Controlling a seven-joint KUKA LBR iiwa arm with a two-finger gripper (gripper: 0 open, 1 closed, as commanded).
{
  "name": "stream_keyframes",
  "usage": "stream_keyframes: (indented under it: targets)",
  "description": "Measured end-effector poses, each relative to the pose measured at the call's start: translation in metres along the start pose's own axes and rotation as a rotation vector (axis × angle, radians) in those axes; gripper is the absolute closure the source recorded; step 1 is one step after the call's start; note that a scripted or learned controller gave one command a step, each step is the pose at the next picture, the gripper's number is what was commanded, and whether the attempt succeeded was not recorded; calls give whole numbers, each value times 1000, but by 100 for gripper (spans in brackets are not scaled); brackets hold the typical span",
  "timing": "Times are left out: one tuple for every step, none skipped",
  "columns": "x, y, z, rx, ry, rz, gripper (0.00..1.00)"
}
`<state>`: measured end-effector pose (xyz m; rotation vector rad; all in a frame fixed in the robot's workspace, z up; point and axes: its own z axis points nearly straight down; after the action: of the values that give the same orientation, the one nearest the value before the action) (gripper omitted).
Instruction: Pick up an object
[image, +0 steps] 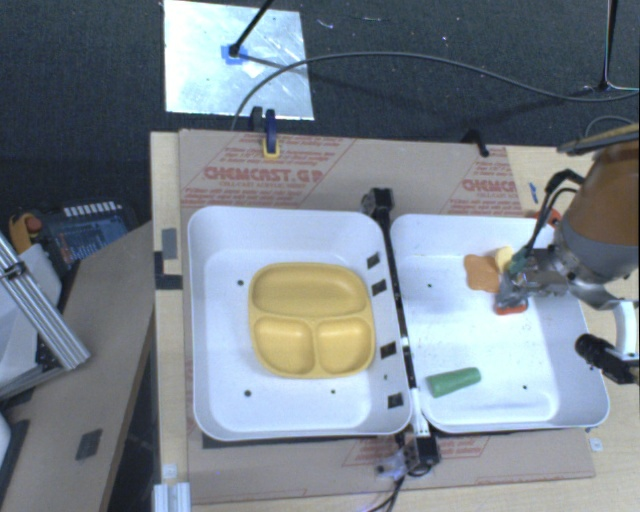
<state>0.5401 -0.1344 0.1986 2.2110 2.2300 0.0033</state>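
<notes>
the gripper (512, 292) is hanging low in the right bin (560, 400), touching the orange object (482, 272) at its left; i cannot tell its grip.

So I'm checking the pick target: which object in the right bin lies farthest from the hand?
The green piece, alone near the right bin's front edge. The orange piece and red piece lie right by the hand.
</notes>
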Motion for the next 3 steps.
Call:
stream_keyframes:
  targets:
    - [63,7,-8,0,1,-2,100]
    - [114,18,-11,0,2,-2,100]
    - [164,26,-12,0,1,-1,100]
